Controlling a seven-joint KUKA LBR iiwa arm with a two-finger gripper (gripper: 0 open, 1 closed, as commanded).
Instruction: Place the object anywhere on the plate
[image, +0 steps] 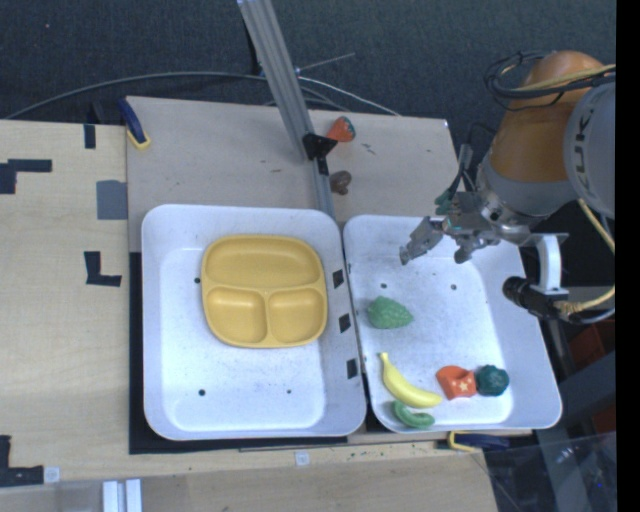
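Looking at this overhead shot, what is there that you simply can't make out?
- Green item under the banana, camera view: mostly covered, kind unclear.
- Dark teal object beside the red one: too small to identify.
- Gripper: fingers blurred and dark, openness unclear.
- Arm: cut off by the right edge.

A robotics lab test bench: two shallow white bins sit side by side on a plywood top marked with black tape. A grey-and-orange industrial arm reaches in at the bench's right edge, cables trail over dark carpet behind, and toy food serves as props.
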